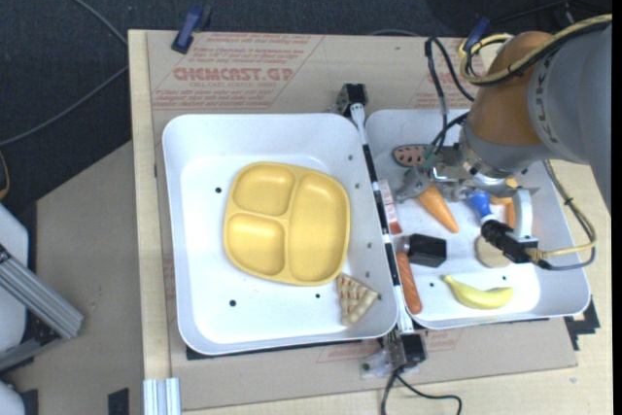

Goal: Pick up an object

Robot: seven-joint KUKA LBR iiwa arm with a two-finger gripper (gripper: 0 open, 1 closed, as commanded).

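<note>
The grey arm with its glossy orange band reaches in from the right over the right bin (559,292), a shallow white tray of smooth plastic with rounded corners, and the gripper (437,178) hangs low near that bin's upper left part; whether the fingers are apart or together cannot be told from this slanted view. Just below the gripper lies a tapered orange carrot (437,209), pointing down to the right, close to the metal parts but not visibly between them. Near it sit a small blue piece (477,204), a black blocky object (427,250), a curved yellow banana (478,293) along the bin's lower edge, a slim reddish-orange stick (408,283) by the dividing wall, a pale round disc (492,253) and a speckled reddish slice (409,154) near the top. The left bin (190,238), of the same white plastic, carries a matte yellow plate (287,222) with three moulded compartments, and a ridged, tan, wedge-shaped piece (356,297) lies just beside the plate's lower right corner. Both bins rest on a desk (243,73) of brown board printed with red lettering.
</note>
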